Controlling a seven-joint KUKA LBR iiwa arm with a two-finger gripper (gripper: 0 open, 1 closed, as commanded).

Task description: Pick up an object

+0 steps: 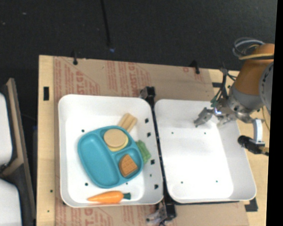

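Nothing has been picked up yet. The hand [203, 117] is seen at two o'clock over the right bin [208, 184]; whether it is released or clenched cannot be told. The objects, a tray [98, 162] and carrot [106, 196] among them, lie in the left bin [69, 130] at nine o'clock. The desk [110, 78] is backed by darkness.

Fixed above the bench [86, 74], looking down at a slant. Far enough back to take in both white bins whole: left bin [69, 130] and right bin [200, 156] side by side across the middle. Beyond the bench's far edge, dark floor along the top. At left, part of a white unit beside the bench. Arm [252, 78] entering from the right, cut off by the frame there.
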